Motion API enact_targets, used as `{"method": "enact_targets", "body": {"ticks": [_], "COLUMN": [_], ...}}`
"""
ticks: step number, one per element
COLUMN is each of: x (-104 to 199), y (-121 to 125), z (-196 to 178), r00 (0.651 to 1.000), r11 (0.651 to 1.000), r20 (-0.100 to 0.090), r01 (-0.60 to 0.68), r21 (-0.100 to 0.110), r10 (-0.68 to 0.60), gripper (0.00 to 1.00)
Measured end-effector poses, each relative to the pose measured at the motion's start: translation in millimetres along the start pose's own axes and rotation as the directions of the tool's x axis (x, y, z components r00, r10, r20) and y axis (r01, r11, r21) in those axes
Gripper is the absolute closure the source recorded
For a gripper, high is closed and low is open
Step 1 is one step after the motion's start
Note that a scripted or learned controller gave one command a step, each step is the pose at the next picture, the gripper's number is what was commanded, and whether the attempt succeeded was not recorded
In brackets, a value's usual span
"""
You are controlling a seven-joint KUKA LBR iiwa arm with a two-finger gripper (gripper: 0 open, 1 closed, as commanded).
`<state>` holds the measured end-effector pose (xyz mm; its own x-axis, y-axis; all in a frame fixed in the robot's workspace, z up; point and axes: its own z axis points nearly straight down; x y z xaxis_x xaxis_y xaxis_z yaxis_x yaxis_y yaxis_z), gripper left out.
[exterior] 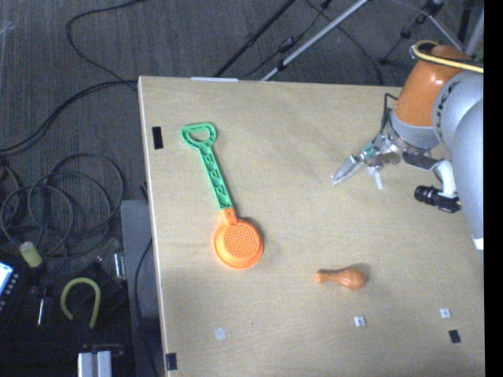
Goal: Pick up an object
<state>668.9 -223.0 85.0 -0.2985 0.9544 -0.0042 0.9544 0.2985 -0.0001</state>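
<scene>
Two objects lay on the desk [314,132]: at left a toy strainer [224,210] with a green handle and orange mesh head, and further right, nearer the front edge, a small orange drumstick-like piece [343,277]. Right again, the claw [357,167] hung above bare surface, well apart from both. Its fingers seemed spread a little and held nothing, touching neither object. The step looked like the approach; next it would need to travel over one object, probably the closer orange piece, and descend.
</scene>
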Motion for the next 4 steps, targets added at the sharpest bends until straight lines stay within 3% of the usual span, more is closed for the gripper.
{"method": "enact_targets", "body": {"ticks": [1,2,3,4], "x": [55.0,55.1,2.3,3.9], "y": [17.3,17.4,-2.0,0.0], "z": [0.1,0.2,0.0,-10.2], "r00": [0.914,0.914,0.963,0.963], "r11": [0.914,0.914,0.963,0.963], "r20": [-0.004,-0.004,-0.002,-0.001], "r01": [0.405,0.405,0.268,0.270], "r21": [-0.004,-0.005,-0.005,-0.008], "r10": [-0.405,-0.405,-0.268,-0.270], "gripper": [0.00,0.00,0.00,1.00]}}
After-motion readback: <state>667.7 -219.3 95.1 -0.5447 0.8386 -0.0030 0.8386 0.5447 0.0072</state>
